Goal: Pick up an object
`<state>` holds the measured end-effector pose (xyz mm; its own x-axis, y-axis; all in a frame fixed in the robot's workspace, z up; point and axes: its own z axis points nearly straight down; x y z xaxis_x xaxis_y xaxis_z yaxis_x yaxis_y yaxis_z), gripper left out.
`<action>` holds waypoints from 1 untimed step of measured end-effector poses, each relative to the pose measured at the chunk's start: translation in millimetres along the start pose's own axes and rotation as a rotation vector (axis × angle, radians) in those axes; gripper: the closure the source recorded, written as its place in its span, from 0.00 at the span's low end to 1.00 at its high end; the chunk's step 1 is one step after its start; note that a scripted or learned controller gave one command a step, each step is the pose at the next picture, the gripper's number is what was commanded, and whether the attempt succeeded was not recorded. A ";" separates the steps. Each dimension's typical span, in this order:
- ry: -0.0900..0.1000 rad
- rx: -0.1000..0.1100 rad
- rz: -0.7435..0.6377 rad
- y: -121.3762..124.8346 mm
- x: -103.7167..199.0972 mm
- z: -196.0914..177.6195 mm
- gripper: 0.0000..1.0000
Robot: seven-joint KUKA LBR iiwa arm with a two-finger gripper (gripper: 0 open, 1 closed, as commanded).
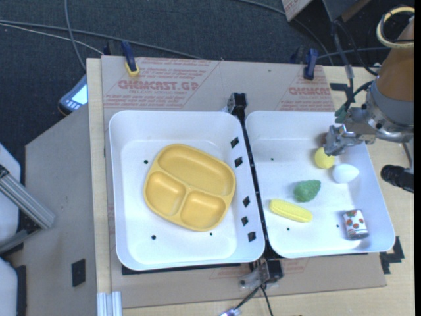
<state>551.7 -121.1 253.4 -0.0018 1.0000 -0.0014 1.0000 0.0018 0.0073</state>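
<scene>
Two white bins sitting side by side on the bench. Left bin (pixel 125 176) holding a yellow divided plate (pixel 189 186), three compartments, lying flat near the bin's middle. Right bin (pixel 378 196) holding five small things: a yellow lemon-like piece (pixel 322 158) near the far right part of the bin, a white egg (pixel 345 173) just beside it toward the right edge, a green broccoli-like lump (pixel 306 190) around the bin's middle, a yellow corn cob (pixel 291 210) lying near the front and just in front of the green lump, and a small red-and-white patterned can (pixel 354 223) sitting in the front right corner. Arm (pixel 395 91) reaching in from the right, orange band showing above the wrist. Gripper (pixel 334 143) hanging over the far right part of the right bin, tip sitting right at the lemon-like piece's upper edge; contact or just above, cannot tell. Finger spread too small and blurred to read, so cannot tell its state; nothing visibly between them. Egg lying apart from the gripper, just below and to the right. Cardboard sheet (pixel 164 78) lying under both bins, clamps (pixel 129 59) gripping its far edge.
</scene>
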 end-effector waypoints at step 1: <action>0.005 0.011 -0.004 -9.8 53.4 14.7 1.00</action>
<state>541.9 -67.8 238.6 -0.0055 1.0000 0.0035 1.0000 0.0055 -0.0037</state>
